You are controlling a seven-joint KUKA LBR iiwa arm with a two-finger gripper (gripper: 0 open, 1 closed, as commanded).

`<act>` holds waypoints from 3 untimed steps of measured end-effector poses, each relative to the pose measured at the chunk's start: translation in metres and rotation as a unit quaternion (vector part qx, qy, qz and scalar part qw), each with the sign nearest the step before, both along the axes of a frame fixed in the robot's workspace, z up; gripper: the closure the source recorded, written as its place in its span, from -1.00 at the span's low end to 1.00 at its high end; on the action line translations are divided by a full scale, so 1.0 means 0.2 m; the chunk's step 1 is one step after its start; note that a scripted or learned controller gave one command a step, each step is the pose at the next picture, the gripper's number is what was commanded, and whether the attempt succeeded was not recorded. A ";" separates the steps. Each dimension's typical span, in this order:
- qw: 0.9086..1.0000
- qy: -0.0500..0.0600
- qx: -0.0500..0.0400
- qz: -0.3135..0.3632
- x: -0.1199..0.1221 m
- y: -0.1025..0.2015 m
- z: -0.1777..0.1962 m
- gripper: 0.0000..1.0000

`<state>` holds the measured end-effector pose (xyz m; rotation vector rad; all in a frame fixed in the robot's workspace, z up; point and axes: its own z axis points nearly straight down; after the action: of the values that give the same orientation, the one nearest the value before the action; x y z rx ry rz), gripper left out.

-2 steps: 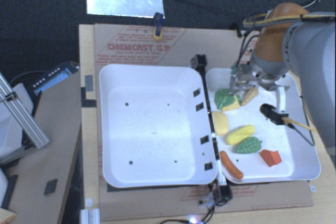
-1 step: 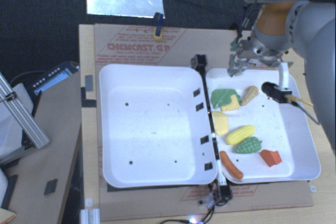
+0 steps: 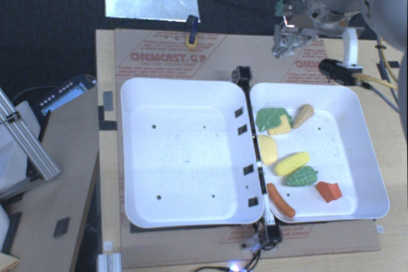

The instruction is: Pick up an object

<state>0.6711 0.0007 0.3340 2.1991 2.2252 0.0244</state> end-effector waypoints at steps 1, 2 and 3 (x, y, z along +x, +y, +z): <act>1.000 0.008 -0.002 -0.008 -0.01 -0.41 0.07 1.00; 1.000 0.007 -0.003 -0.008 -0.01 -0.75 0.23 1.00; 1.000 0.009 -0.003 -0.008 -0.02 -1.06 0.18 1.00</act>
<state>0.6678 -0.2111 0.3695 2.2226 2.2132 -0.0009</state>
